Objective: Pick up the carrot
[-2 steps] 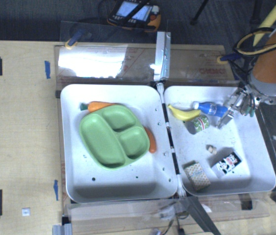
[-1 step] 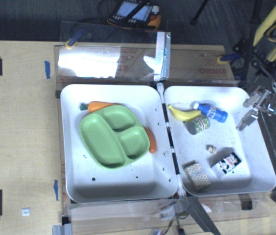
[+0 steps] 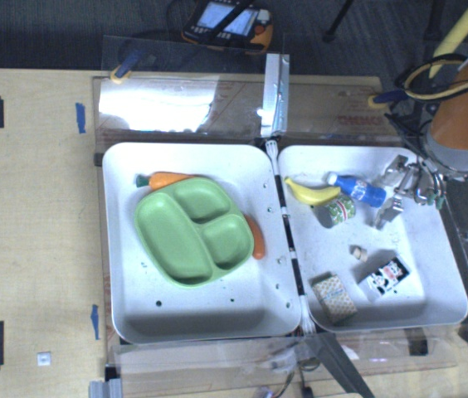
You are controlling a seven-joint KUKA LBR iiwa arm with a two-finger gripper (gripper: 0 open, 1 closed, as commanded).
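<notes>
The carrot [image 3: 170,179], orange with a green stub at its left end, lies in the left bin [image 3: 126,305] against the far edge of a green divided plate [image 3: 192,230], which partly covers it. A second orange, elongated piece [image 3: 256,237] peeks out from the plate's right edge. My gripper [image 3: 392,196] hangs over the far right part of the right bin [image 3: 446,288], next to a blue bottle [image 3: 358,191] and far from the carrot. Nothing shows in its grasp.
The right bin holds a banana [image 3: 310,192], a small can [image 3: 337,211], a tiny beige item [image 3: 358,252], a black-and-white carton [image 3: 386,276] and a woven brown block [image 3: 334,295]. A raised divider [image 3: 285,222] separates the bins. Clear panels stand behind them.
</notes>
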